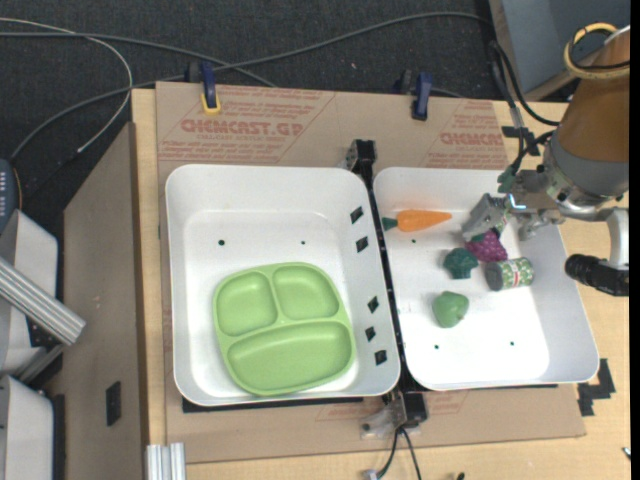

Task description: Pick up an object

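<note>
Gripper [497, 218] is poised over the right bin [560, 353], above the purple toy [489, 247], likely lined up for a grasp; finger state cannot be told. Nothing is seen gripped.

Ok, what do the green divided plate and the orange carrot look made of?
Green divided plate: likely moulded plastic, matte to faintly glossy, one even colour with soft rounded compartment ridges. Orange carrot: probably toy plastic or rubber, smooth and uniformly bright; too small to be sure.
</note>
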`<state>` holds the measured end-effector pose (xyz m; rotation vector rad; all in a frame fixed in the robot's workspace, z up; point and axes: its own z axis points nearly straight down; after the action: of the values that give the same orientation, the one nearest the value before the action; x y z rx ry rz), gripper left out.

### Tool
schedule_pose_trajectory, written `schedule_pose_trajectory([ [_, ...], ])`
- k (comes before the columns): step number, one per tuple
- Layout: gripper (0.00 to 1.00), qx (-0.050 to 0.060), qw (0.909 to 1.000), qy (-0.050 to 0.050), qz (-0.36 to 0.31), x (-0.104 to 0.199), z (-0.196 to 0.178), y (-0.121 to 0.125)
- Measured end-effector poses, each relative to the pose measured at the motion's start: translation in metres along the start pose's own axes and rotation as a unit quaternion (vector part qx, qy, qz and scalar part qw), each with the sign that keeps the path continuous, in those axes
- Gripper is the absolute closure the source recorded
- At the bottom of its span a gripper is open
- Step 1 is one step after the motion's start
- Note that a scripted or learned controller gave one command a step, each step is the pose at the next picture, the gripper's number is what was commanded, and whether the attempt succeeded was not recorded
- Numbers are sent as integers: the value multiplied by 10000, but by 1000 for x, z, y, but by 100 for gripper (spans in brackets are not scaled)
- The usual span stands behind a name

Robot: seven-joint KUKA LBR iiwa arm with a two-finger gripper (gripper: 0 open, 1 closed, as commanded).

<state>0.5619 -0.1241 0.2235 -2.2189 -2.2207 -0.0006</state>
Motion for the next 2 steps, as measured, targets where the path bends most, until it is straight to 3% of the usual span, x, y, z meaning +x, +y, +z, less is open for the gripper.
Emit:
schedule_pose_trajectory([
  [2, 0, 31, 10000, 6, 7, -2, 102, -15],
])
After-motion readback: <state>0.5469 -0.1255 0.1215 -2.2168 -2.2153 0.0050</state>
